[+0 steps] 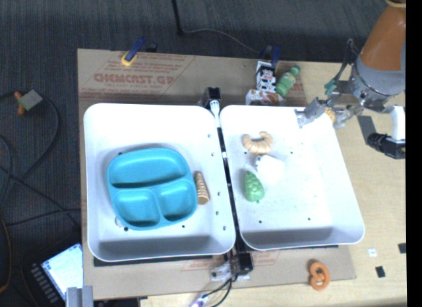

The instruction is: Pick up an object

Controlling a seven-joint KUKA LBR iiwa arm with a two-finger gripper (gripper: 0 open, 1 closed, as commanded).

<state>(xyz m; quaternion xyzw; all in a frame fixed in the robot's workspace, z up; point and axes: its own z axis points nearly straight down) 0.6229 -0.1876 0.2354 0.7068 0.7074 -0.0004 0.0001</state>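
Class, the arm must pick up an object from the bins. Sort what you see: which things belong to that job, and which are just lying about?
Belonging to the job:
claw
croissant
green toy
white piece
blue divided tray
small brown roll

Just lying about:
orange ring on the bench
green figure behind the bins
blue clamp

Left bin (99, 167): a blue divided tray (151, 188) and a small brown cylinder (201, 188) were contained. Right bin (330, 200): a tan croissant-shaped item (258, 142), a white piece (270, 167) and a green object (253, 186) were held. Gripper (321, 111) was positioned over the far right corner.
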